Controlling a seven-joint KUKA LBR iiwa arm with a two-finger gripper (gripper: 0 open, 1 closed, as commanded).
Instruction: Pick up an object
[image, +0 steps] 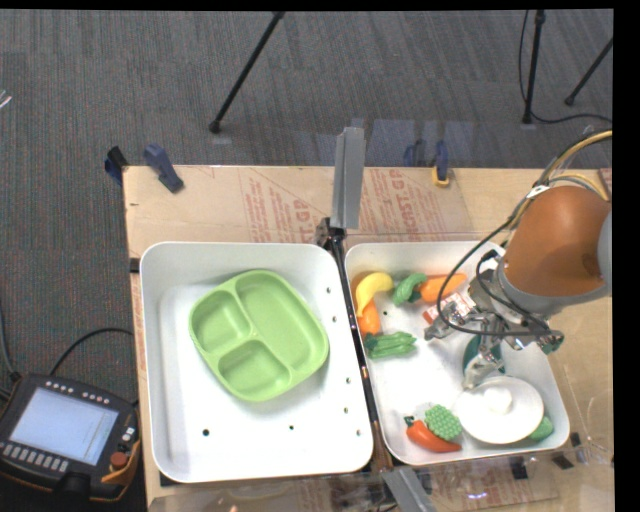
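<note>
Faintly, red reversed lettering marks the desk (300, 205). Over the right bin (400, 440), the pincer (478, 372) hangs at the white plate's (500, 410) ten o'clock; its state I cannot tell.

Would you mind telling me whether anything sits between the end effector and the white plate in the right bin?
Nothing visible stands between them. The end effector hangs in the right bin just above and left of the white plate, with bare bin floor between. The green pea pod lies off to the left, out of the way.

Bright even light, slight softness
</note>
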